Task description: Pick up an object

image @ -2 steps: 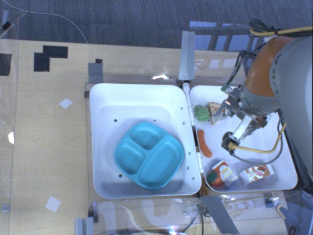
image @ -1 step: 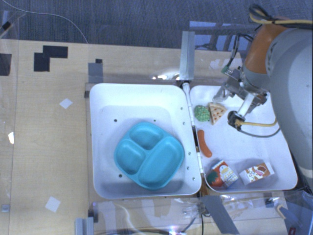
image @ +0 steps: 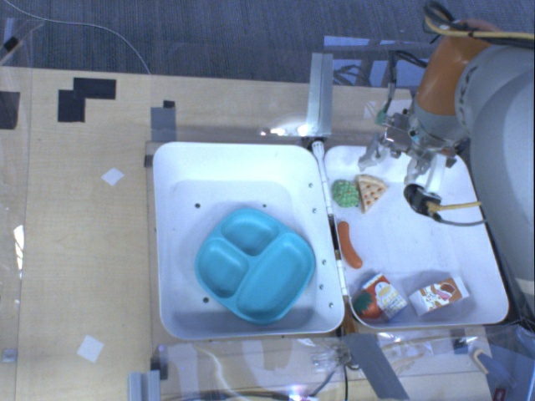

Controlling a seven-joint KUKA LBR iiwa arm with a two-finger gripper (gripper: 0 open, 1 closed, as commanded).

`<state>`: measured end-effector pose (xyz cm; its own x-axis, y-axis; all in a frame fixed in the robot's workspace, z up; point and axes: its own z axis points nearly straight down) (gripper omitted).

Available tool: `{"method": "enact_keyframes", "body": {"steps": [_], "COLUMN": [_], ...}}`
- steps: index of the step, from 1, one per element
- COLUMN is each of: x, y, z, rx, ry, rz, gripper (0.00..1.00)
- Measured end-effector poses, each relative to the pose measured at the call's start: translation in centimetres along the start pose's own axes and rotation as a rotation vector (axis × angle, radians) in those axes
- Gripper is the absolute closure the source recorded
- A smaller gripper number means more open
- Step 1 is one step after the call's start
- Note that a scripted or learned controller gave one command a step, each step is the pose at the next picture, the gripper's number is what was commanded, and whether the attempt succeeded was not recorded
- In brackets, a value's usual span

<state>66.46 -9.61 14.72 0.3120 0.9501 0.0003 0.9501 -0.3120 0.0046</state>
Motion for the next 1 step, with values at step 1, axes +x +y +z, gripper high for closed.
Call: {"method": "enact_keyframes", "body": {"steps": [1], "x": [-0.44], "y": [-0.93], "z": [6.01], "rx": [-0.001], "ry": [0.001], "rz": [0.012], "gripper": [0.00]}}
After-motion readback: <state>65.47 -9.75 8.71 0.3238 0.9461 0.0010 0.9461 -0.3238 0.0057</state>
